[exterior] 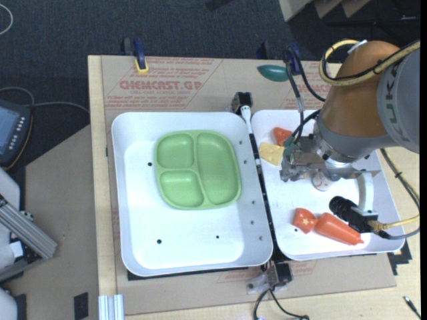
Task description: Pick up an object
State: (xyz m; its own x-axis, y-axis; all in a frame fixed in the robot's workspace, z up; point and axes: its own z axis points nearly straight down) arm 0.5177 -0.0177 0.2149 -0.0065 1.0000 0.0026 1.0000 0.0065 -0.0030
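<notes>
Hovering over the right bin [393,209], my claw [298,167] hangs low near that bin's left wall, and my own wrist hides it so much that I cannot tell its state. No object is seen in it. The pale yellow piece [270,154] lies just beside it, toward the bin's far left corner, with a small red piece [281,136] behind it. An orange carrot-like toy [339,229] and a red piece with a star [303,220] lie near the bin's front edge, touching or almost touching each other. The green divided plate [198,169] sits in the left bin [130,199].

I judge the yellow piece is the nearest target. To do it well, I should center over it, keep clear of the wall, descend straight, close only when it is in between, then lift slowly. It looks flat, so it may slip out.
</notes>
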